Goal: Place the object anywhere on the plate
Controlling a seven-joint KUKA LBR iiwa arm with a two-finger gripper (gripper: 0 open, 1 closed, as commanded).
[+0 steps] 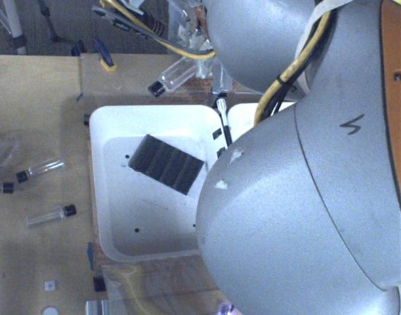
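A black ribbed plate (166,165) lies tilted in the back half of the left white bin (102,195). A clear vial with a black cap (171,79) is seen just behind the bin's far rim, over the wooden strip. My gripper (187,28) is right above the vial's upper end, at the top of the view. The arm's grey body (305,176) covers the right side of the view, and I cannot make out whether the vial is held or lies on the wood.
Several clear vials with black caps (50,213) lie loose on the bench left of the bin. A sliver of the right bin (243,113) shows beside the arm. Yellow and black cables (147,25) hang by the gripper.
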